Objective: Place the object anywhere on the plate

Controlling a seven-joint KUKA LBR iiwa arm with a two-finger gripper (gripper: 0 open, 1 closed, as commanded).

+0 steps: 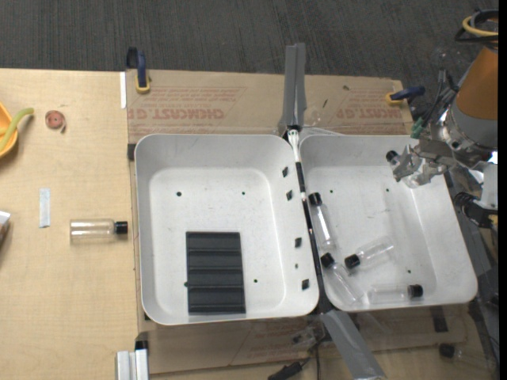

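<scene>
On the table sit two white bins side by side. Left bin (158, 212) holds a dark ribbed plate (214, 272) at its near side. Right bin (444, 236) holds several clear vials with black caps, one (368, 255) lying near the middle. Judging by this, the picking step is in hand: next, the arm must descend onto a vial. Its tool (413, 165) hovers at the far right edge, carrying nothing visible; whether it is apart or together cannot be told.

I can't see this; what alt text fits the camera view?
A gripper hangs over the right bin, which holds clear vials with black caps. The left bin holds a black ridged plate; another vial lies on the bench.
</scene>
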